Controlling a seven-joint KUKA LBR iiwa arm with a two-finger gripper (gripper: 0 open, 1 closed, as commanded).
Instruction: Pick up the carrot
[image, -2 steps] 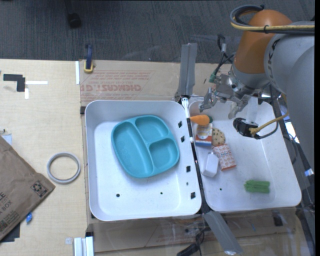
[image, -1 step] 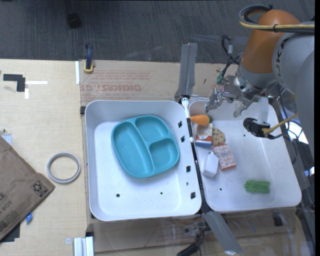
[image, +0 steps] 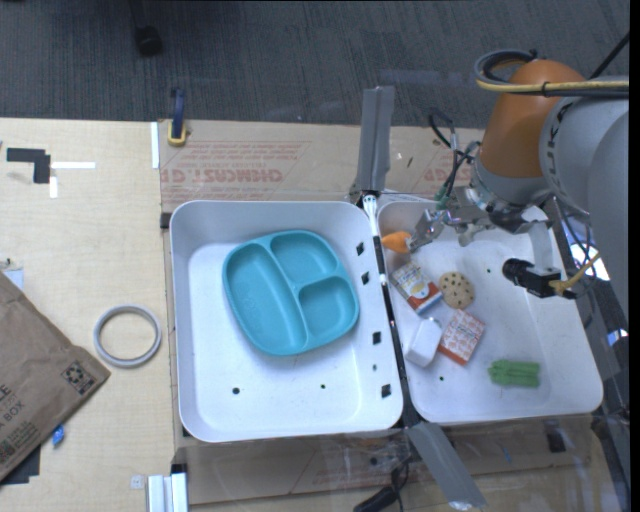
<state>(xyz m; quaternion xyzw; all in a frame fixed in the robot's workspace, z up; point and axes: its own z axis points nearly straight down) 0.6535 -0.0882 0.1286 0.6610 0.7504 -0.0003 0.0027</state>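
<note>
Carrot (image: 396, 240) lay at far-left corner of right bin (image: 570, 395), gripper (image: 428, 226) just beside it on the right, finger state couldn't be told, blue plate (image: 290, 292) in left bin (image: 200, 400)

Carrot (image: 396, 241) partly hidden behind pincer (image: 425, 230), cardboard box (image: 35, 375) cut off at left edge

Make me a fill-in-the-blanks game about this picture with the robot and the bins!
1. The blue plate lies in the ____ bin.
2. The carrot is colored ____.
3. The plate has ____ compartments.
4. The round cookie lies in the ____ bin, like the carrot.

Missing words: left; orange; three; right
</note>
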